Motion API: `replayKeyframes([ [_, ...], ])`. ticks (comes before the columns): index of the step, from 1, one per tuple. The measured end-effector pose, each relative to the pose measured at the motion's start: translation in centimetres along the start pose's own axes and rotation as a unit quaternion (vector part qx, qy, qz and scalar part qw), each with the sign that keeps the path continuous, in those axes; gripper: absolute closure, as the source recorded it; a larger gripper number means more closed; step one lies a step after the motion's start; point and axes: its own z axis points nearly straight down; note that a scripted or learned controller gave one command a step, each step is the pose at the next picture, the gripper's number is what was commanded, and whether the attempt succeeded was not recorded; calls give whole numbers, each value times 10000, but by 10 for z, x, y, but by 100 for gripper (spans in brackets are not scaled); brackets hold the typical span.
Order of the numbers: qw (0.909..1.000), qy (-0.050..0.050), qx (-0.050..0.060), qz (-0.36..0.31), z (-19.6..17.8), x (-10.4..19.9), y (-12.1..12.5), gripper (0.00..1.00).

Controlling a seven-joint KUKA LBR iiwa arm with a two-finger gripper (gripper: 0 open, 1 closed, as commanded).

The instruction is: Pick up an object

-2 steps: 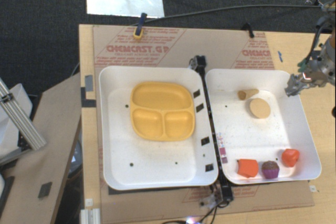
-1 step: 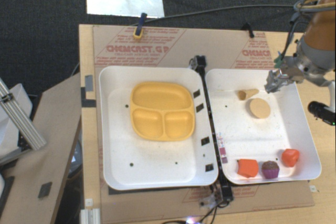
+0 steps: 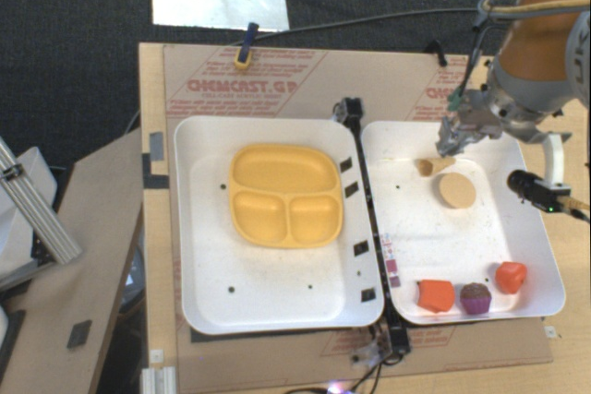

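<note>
My gripper point(image 3: 448, 146) hangs over the far part of the right bin point(image 3: 406, 226), its tips just above a small tan piece point(image 3: 425, 167). A round tan disc point(image 3: 456, 190) lies a little in front and to the right of it. Along the bin's near edge sit an orange block point(image 3: 436, 295), a purple cupcake-like piece point(image 3: 475, 298) and a small red-orange piece point(image 3: 511, 276). Nothing shows between the gripper's tips.
The left bin point(image 3: 199, 291) holds a yellow three-compartment plate point(image 3: 283, 196). A black divider with clips point(image 3: 365, 208) runs between the bins. A cable crosses above the bench at the back, and a black fitting point(image 3: 531, 189) juts over the right bin's right rim.
</note>
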Motion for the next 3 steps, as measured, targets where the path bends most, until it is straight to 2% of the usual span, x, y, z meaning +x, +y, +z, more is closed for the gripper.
replayKeyframes([
  [1,10000,2,1,1,-3,51,8,100],
  [3,10000,6,-3,-2,0,163,41,100],
])
